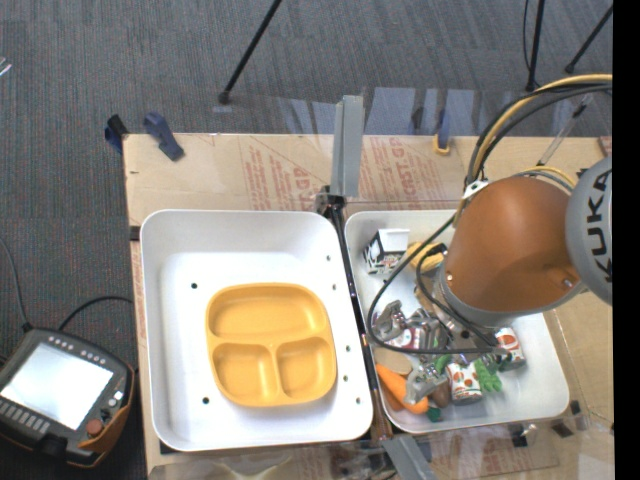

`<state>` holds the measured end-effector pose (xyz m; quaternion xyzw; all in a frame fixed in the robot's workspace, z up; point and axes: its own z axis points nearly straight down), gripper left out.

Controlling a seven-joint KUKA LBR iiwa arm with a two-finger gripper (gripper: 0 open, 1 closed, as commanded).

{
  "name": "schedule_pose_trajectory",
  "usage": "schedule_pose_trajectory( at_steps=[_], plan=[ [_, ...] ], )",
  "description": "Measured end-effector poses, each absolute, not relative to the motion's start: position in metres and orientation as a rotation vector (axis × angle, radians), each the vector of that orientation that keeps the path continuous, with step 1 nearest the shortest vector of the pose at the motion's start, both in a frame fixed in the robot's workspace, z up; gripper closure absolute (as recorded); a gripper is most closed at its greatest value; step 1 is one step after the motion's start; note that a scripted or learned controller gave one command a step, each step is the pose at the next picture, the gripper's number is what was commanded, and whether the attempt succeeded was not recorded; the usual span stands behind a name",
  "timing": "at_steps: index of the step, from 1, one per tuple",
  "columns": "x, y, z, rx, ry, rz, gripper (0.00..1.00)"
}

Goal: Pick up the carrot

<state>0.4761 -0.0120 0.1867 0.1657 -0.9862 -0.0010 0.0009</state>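
The orange carrot [401,388] lies at the front left corner of the right bin [545,393], with a green tip beside it. My gripper [428,353] hangs low over the right bin, just above and to the right of the carrot, under the arm's orange band [505,243]. Its metal parts and cables mix with the small items below it. I see nothing clearly held between them.
The left bin [180,268] holds a yellow divided plate [270,343]. In the right bin lie a small white-and-black carton [385,248], red-and-white cans [465,380] and a green item [490,376]. A grey post [347,153] stands between the bins at the back. A teach pendant [60,393] sits at the lower left.
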Motion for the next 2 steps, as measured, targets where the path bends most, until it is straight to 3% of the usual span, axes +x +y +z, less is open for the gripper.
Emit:
schedule_pose_trajectory(
  at_steps=[1,2],
  plan=[
    [0.477,-0.010,0.196,0.527,-3.095,-0.004,1.00],
    [0.518,-0.053,0.377,0.645,-3.086,0.003,1.00]
  ],
)
